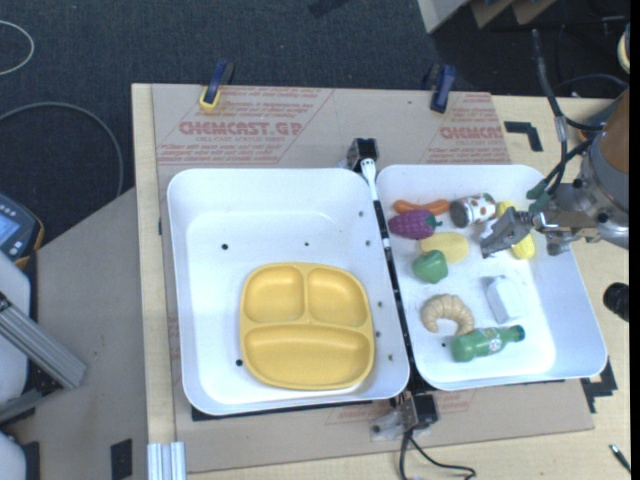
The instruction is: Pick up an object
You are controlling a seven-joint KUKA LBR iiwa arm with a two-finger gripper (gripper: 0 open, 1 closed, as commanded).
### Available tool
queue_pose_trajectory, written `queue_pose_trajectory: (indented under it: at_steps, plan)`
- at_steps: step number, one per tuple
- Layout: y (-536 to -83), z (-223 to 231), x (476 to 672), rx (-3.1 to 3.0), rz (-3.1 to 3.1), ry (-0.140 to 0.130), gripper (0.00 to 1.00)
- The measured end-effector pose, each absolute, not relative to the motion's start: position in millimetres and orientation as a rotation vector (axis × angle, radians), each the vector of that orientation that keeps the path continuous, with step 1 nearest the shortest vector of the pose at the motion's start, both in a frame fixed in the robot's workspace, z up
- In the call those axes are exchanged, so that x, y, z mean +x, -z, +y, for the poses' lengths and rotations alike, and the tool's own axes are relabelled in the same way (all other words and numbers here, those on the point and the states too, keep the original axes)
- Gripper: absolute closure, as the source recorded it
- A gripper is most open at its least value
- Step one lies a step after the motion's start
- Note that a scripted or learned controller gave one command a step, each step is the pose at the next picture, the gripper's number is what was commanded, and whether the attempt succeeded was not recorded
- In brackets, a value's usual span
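Note:
The right bin holds several toy items. At its back lie an orange carrot, a purple eggplant and a small round can. A pale yellow piece and a green pepper sit in the middle left. Nearer the front are a croissant, a grey block and a green bottle. My gripper reaches in from the right, low over the back middle of this bin. A small yellow object lies right beside it, partly hidden.
The left bin holds a yellow divided plate. A black divider clip sits between the bins at the back. Cables hang by the arm at the right edge.

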State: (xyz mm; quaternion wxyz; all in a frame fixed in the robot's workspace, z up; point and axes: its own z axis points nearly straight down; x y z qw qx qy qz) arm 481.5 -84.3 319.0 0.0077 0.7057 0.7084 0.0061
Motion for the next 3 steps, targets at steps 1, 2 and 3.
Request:
queue_pose_trajectory:
  at_steps: [1, 2, 3]
  plan:
    - [-545.2, -62.9, 479.9, 2.205, 2.213, -0.023, 0.00]
    - [-447.0, 16.5, 478.8, 2.217, 2.237, 0.010, 0.00]
    - [-332.6, 108.2, 477.8, 2.217, 2.237, 0.014, 0.00]
